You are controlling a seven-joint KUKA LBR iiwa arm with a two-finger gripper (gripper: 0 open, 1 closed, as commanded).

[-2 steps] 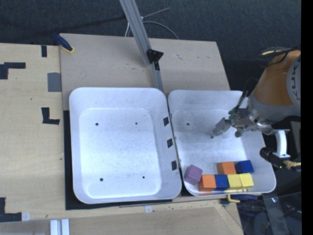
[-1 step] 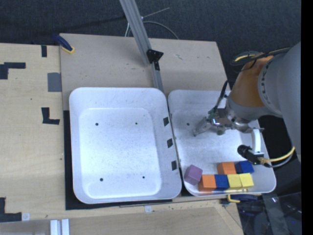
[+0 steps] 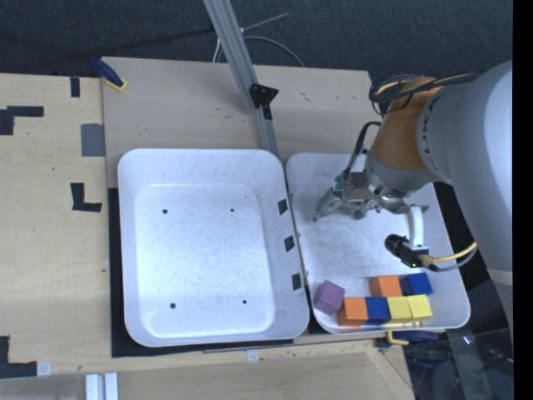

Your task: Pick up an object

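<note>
Several small blocks lie along the near edge of the right bin (image 3: 350, 252): a purple block (image 3: 330, 296), an orange block (image 3: 355, 308), a blue block (image 3: 376, 308), two yellow blocks (image 3: 408, 307), plus another orange block (image 3: 385, 286) and another blue block (image 3: 416, 283) behind them. My gripper (image 3: 343, 210) hangs over the bare middle of the right bin, farther back than the blocks. Its fingers are spread open and nothing is between them.
The left bin (image 3: 200, 248) stands beside the right one, their rims meeting in the middle. A grey metal pole (image 3: 237, 48) slants in from the back. A black and yellow cable fitting (image 3: 408, 252) hangs from the arm over the right bin.
</note>
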